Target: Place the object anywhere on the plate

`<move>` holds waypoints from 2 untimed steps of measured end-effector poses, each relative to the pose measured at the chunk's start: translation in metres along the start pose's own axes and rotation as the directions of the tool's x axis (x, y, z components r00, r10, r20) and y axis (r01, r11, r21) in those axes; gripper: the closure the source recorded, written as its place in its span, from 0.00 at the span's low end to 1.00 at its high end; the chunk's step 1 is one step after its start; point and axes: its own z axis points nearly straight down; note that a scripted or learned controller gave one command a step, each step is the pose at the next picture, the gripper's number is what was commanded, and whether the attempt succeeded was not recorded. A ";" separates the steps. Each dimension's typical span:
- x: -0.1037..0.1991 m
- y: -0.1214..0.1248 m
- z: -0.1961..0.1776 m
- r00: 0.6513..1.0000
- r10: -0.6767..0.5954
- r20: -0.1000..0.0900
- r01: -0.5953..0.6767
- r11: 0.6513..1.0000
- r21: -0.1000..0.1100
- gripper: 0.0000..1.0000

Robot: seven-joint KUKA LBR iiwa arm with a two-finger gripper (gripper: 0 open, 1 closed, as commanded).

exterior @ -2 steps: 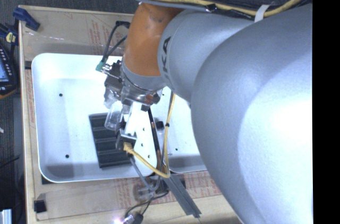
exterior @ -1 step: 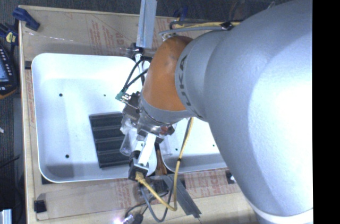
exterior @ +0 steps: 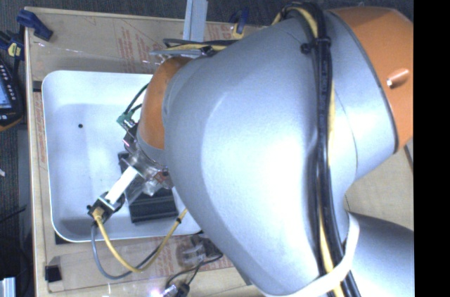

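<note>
Looming closest to the lens, the grey arm (exterior: 281,162) covers most of the right and centre of the view, its orange band (exterior: 380,70) at the upper right and a black and yellow cable bundle (exterior: 320,112) running down its casing. It hides the right-hand bin entirely, and with it any plate.

Reaching down and left, the wrist ends over the left white bin (exterior: 60,141), where the gripper (exterior: 137,179) hangs low near the bin's lower right part. Whether it is spread or closed cannot be told from this angle, since the wrist body covers it. A dark blocky piece (exterior: 151,204) sits just under the wrist, and it is unclear whether this is the object or part of the tool. A white bracket with a yellow tip (exterior: 105,204) sticks out towards the lower left, and a yellow cable (exterior: 119,257) loops from it over the bin's near rim.

A small dark speck (exterior: 80,125) lies on the bin floor, well apart from the gripper. The bench (exterior: 105,32) shows brown board around the bin, with a blue clamp (exterior: 31,22) at its upper left corner.
</note>
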 end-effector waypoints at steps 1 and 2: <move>0.049 -0.048 -0.074 0.980 -0.201 -0.002 0.201 0.980 -0.002 1.00; 0.048 0.031 -0.075 0.906 -0.424 -0.003 0.424 0.906 -0.004 1.00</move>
